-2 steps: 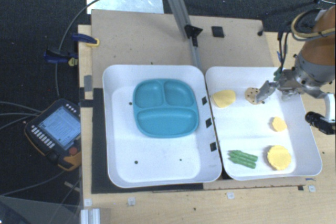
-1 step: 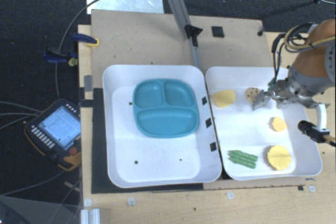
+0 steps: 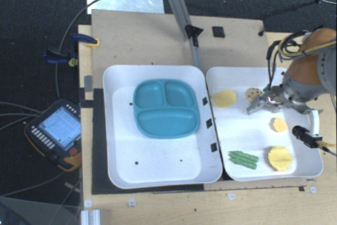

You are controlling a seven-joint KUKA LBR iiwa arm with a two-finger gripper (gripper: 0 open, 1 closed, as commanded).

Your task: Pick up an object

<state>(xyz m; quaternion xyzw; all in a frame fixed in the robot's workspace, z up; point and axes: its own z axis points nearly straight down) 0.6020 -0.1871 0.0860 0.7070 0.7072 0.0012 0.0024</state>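
Note:
My gripper (image 3: 261, 104) is low over the upper middle of the right bin (image 3: 316, 168), hanging from the grey and orange arm that reaches in from the right. A small brown cookie-like piece (image 3: 253, 94) lies just above and left of it, touching or nearly touching it. A pale yellow round piece (image 3: 225, 98) lies further left. Just below and right of the gripper sits a small yellow chunk (image 3: 279, 125). Green beans (image 3: 243, 159) and a yellow ridged disc (image 3: 279, 158) rest near the bin's front edge. I see nothing held.
The left bin (image 3: 158, 171) holds a blue divided plate (image 3: 166, 108). A black cable end (image 3: 304, 135) hangs off the arm over the right bin's right side. A grey pole (image 3: 179, 2) slants across the back of the bench.

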